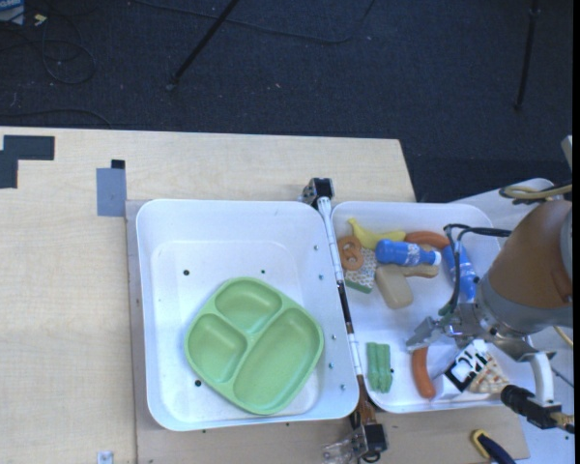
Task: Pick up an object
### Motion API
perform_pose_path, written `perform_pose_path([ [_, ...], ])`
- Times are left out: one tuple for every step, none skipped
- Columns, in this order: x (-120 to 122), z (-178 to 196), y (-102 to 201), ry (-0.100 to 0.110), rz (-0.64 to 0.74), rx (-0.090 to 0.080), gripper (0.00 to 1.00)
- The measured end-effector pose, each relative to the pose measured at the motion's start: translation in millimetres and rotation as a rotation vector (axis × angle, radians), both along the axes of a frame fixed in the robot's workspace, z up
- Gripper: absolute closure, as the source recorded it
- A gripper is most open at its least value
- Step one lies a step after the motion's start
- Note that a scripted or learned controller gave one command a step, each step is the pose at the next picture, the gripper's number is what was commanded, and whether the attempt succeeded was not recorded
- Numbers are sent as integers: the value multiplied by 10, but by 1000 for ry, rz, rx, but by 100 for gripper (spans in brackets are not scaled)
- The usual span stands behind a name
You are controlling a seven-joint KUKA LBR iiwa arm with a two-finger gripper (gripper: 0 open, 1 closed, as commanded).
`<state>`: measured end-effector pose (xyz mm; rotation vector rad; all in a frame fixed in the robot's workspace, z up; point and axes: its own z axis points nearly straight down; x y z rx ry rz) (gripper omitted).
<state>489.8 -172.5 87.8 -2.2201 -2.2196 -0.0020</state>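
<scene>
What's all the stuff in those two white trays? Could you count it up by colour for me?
Green: 2, the divided plate and a small green piece
Yellow: 1, a banana
Blue: 1, a bottle
Orange-red: 2, sausages
Tan: 1, a block
Total: 7 that I can tell apart

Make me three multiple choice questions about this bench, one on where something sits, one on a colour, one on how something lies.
1. Which bin holds the divided plate? A left bin B right bin C neither
2. The bottle is mostly: A red B blue C yellow
3. The plate lies: A flat, hollows up B upside down C on edge

Answers: 1 A, it rests on the left bin floor. 2 B, blue body with a pale cap end. 3 A, its three compartments face up.
</scene>
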Motion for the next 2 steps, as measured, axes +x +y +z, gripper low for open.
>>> perform_pose_path([
  [546, -2, 110, -2, 1, -2, 0],
  [1088, -9, -8, 1, 1, -2, 0],
])
